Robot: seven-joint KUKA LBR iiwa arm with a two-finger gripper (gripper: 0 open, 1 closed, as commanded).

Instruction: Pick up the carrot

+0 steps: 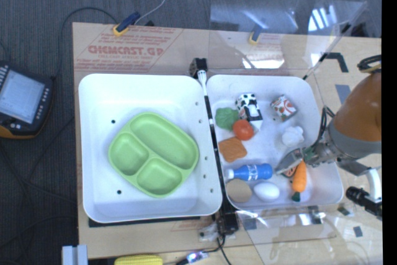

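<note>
The carrot (299, 179) is orange with a green stub at its near end. It lies in the near right corner of the right bin (313, 96), pointing toward the front wall. My gripper (296, 162) comes in from the right under the grey wrist and orange band and sits right at the carrot's upper end, touching or just over it. The view does not show the carrot clamped.
A blue bottle (251, 172), a white egg (268, 190) and a brown piece (239, 191) lie left of the carrot. Farther back sit a white lump (293, 134), tomato (243, 130), lettuce (226, 116) and small box (283, 108). The left bin holds a green divided plate (154, 154).
</note>
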